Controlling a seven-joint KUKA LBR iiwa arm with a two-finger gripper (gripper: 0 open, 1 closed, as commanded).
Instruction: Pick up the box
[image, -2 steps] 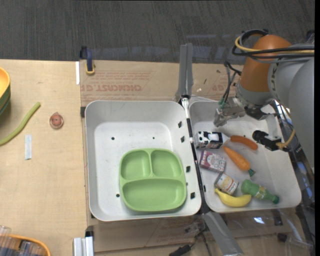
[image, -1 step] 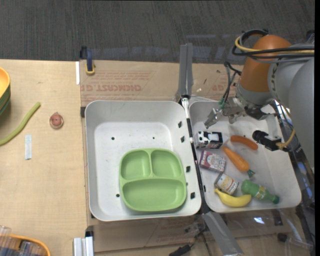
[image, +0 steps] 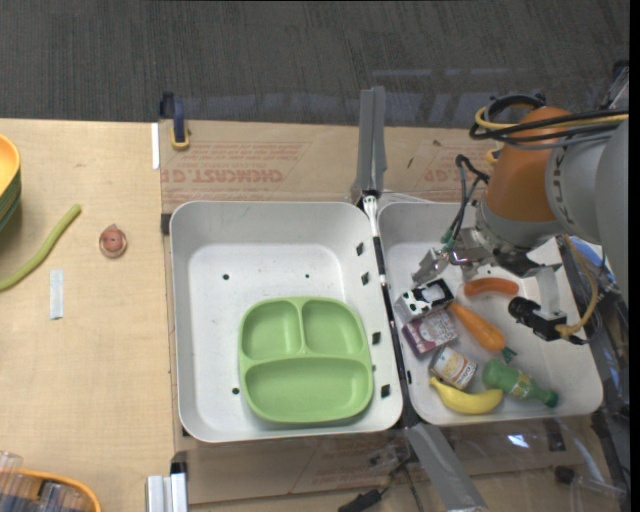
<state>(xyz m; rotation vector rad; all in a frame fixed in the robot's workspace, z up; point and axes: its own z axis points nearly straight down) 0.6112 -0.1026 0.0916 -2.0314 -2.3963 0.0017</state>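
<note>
Over the right-hand bin (image: 590, 390), the end effector (image: 440, 262) hangs low, just above and touching or nearly touching the small black-and-white box (image: 424, 299). Its metal fingers look spread apart with nothing between them, though at this slant and size I cannot be fully sure of the gap. The box lies on the bin floor near the bin's left wall, just beside a purple-and-white packet (image: 430, 328) on its lower side. A carrot (image: 477, 326) lies to the box's right, a sausage (image: 491, 286) further right and slightly up, and a small jar (image: 455, 367), a banana (image: 466, 399) and a green bottle (image: 517, 383) sit below the box, toward the bin's near edge. Left of the box, across the divider, the other bin (image: 200, 300) holds a green divided plate (image: 305, 360).

As for progress, the reach looks made but the grasp is not: the box is still resting in the bin, unlifted. Closing on it and raising it clear both remain.
</note>
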